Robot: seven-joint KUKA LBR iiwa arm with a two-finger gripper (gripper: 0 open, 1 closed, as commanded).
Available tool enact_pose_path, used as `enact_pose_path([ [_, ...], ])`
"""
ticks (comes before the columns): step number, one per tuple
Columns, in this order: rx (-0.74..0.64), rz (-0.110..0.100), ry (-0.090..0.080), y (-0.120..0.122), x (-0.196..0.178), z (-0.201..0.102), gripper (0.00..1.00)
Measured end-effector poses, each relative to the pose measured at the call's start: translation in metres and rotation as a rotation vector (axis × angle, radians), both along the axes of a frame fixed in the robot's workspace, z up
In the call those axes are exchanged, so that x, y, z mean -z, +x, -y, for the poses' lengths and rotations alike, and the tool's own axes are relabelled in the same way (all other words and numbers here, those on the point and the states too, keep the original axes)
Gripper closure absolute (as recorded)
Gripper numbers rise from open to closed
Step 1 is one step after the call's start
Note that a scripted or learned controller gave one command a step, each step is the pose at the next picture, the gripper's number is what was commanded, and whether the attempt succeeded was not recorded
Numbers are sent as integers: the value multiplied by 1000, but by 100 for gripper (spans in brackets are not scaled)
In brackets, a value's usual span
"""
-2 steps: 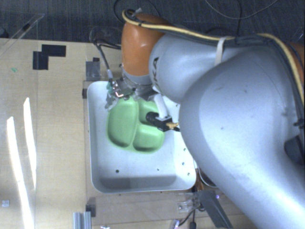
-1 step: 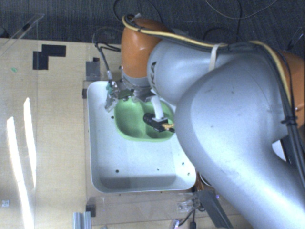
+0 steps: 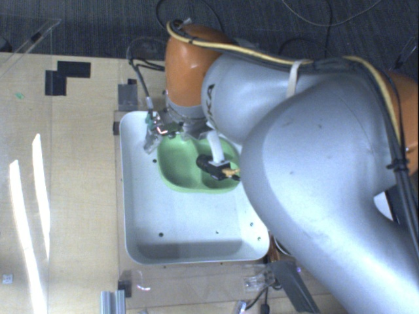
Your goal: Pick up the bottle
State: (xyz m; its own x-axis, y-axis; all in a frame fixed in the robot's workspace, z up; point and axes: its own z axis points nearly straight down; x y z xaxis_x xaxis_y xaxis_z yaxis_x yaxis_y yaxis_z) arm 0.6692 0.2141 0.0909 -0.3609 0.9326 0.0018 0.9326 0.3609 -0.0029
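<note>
Shallow white plastic bin (image 3: 137, 201), pale green rounded bowl-like dish (image 3: 180, 169) in the bin's far half, grey arm's two-finger gripper (image 3: 156, 133) near the bin's far-left corner, grip state untellable, bottle and its long axis impossible to make out.

- Pale wooden table (image 3: 65, 175), with sunlit streaks at its left.
- A white bin (image 3: 183, 221) sits on it, near the middle.
- A black L-shaped patch (image 3: 62, 76) at far left.

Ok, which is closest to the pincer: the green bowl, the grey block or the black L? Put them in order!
1. Green bowl, in the bin, right beside the pincer.
2. Grey block, just outside the bin's top left corner.
3. Black L, on the bench, far to the left.
</note>
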Motion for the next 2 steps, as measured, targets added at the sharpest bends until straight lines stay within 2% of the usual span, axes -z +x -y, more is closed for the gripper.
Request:
enact_pose_path([
  [1,-5,-5,4,-1,-10,-4,100],
  [2,-9,-11,4,-2,-17,-6,100],
])
